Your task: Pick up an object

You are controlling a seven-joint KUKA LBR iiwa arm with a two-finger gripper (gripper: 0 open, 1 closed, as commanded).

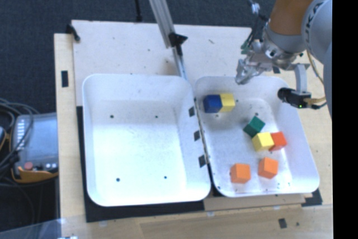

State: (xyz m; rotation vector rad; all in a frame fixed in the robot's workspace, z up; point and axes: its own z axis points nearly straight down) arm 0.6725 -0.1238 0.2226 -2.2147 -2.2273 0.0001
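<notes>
The gripper (pixel 244 76) hovers at the right bin's (pixel 302 137) far rim; whether it is open I cannot tell. Nearest that rim sits the blue cube (pixel 212 103), touching a yellow cube (pixel 227 101), likely light, rigid; grasp its free flat sides.

No text, label or number can be read anywhere
</notes>
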